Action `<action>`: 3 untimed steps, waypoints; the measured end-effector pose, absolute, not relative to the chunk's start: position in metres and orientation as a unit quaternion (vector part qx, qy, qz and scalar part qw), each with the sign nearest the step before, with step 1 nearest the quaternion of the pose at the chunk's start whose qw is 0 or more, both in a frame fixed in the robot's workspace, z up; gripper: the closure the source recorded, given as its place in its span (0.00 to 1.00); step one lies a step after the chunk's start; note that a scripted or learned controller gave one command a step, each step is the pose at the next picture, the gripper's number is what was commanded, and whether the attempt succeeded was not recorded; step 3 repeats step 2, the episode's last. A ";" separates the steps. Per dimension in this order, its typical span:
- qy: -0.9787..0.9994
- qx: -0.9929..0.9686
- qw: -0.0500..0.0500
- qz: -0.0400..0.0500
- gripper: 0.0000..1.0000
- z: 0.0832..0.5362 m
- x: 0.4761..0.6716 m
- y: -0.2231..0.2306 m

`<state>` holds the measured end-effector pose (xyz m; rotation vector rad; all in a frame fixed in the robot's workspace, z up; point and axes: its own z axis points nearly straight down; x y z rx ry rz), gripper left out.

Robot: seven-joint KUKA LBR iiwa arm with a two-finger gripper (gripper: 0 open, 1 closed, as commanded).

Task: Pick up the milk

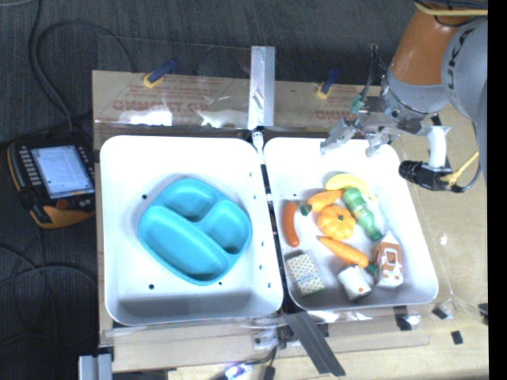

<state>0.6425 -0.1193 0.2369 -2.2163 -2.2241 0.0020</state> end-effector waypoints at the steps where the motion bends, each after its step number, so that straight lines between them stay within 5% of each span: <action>1: -0.679 -0.734 0.001 0.001 0.00 0.231 0.526 -0.173; 2: -0.680 -0.734 0.001 0.001 0.00 0.223 0.488 -0.219; 3: -0.680 -0.734 0.001 0.001 0.00 0.223 0.488 -0.219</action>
